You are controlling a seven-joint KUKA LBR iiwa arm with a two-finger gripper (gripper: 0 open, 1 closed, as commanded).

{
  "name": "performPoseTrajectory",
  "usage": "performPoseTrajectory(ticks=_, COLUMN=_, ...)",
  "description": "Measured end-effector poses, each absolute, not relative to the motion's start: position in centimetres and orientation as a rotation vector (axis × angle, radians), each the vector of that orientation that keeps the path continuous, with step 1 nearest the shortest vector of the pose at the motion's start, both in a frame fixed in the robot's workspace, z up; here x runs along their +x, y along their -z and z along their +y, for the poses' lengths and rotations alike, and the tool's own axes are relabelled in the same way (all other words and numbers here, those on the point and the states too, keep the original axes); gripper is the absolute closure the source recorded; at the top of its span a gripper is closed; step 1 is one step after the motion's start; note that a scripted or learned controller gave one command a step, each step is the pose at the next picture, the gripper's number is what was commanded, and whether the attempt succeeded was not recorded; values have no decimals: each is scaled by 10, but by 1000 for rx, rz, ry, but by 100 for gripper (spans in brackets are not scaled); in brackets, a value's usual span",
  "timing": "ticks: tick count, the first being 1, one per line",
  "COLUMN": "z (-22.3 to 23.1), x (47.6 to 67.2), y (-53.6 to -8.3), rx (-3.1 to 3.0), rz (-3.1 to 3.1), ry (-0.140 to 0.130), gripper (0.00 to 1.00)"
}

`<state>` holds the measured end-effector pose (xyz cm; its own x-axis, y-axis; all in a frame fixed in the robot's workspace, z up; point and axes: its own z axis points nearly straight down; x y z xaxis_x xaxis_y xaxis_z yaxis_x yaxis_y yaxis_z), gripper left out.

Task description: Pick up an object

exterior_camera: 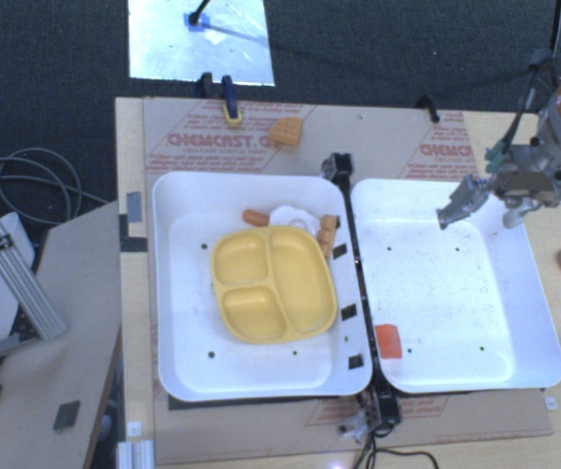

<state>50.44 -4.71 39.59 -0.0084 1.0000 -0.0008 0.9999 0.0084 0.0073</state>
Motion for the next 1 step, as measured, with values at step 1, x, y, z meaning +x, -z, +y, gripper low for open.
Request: performPoseTrajectory(ticks=1, z=-47, x=504, y=-396, rx=2208, rz=2227, ry=-7, gripper=0)
